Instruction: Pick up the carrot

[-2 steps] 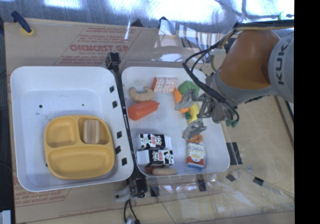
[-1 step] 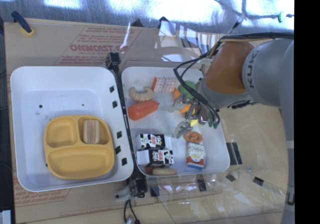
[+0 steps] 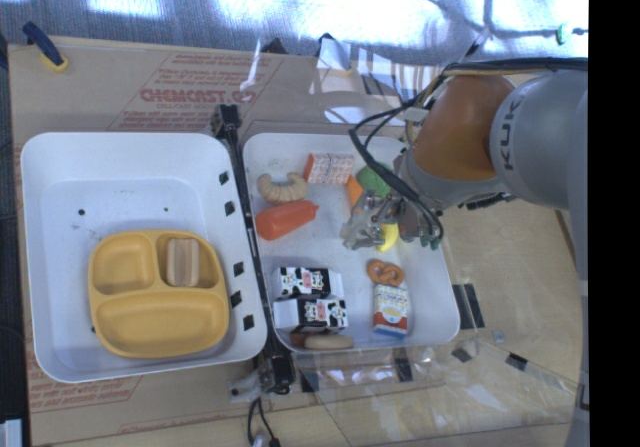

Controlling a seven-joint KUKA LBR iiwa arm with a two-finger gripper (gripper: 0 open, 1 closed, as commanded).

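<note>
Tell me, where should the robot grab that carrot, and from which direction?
Probably across the thick middle of the carrot, coming straight down from above. It lies flat on the floor of the right bin, long axis roughly left to right, so fingers would close across its narrow width. The croissant sits close behind it, leaving little room on that side. The gripper is off to its right.

Left bin (image 3: 60,165) – yellow tray (image 3: 150,320), tan piece (image 3: 182,261) in its upper right compartment. Right bin (image 3: 440,310) – croissant (image 3: 282,186), wafer pack (image 3: 329,169), two milk cartons (image 3: 312,297), pretzel (image 3: 385,272), juice box (image 3: 391,310), sausage (image 3: 327,341) by near wall.
</note>
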